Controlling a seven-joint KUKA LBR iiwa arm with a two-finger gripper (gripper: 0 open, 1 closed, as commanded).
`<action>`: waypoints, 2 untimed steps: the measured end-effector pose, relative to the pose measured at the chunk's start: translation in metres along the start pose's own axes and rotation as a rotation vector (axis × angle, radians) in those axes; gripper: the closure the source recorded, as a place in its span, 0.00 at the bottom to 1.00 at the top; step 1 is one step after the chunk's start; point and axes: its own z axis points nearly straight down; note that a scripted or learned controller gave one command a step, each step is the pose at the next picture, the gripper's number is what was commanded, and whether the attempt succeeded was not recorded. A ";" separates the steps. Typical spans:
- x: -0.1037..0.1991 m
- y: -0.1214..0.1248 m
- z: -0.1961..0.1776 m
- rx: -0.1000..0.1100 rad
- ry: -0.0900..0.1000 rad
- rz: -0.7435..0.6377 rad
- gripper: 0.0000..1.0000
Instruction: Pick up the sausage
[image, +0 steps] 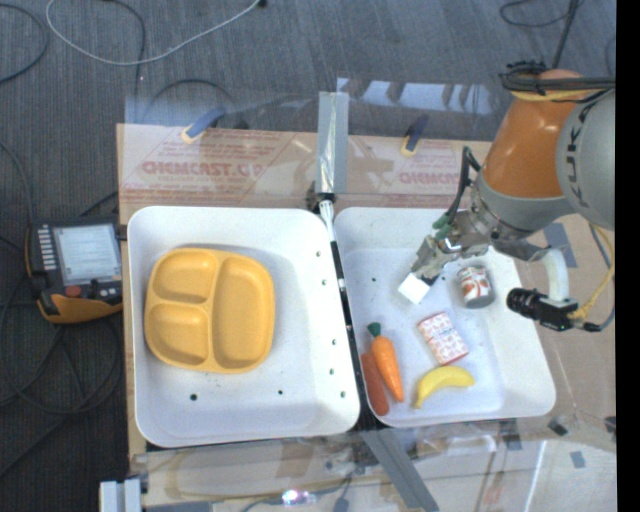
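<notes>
Arm over the right bin, sausage at its near-left edge

Your gripper (432, 262) hangs above the right bin's (520, 400) far half, just over a small white block (413, 289); whether it is open or closed you cannot tell. The sausage (374, 383) lies against the carrot (386, 364), near the banana (443, 383), a red-patterned packet (442, 337) and a can (475, 284). Any print on these is too small to read. The left bin (170, 420) holds a yellow divided plate (210, 309).

You're looking at smooth, semi-gloss white plastic bins (300, 225), a glossy yellow plastic divided tray (210, 310), a glossy plastic carrot (386, 366) and banana (443, 383), and a matt printed cardboard sheet (220, 170) behind.
</notes>
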 end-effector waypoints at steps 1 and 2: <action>-0.017 -0.056 -0.045 0.001 -0.002 -0.199 1.00; -0.030 -0.099 -0.039 0.001 0.000 -0.243 1.00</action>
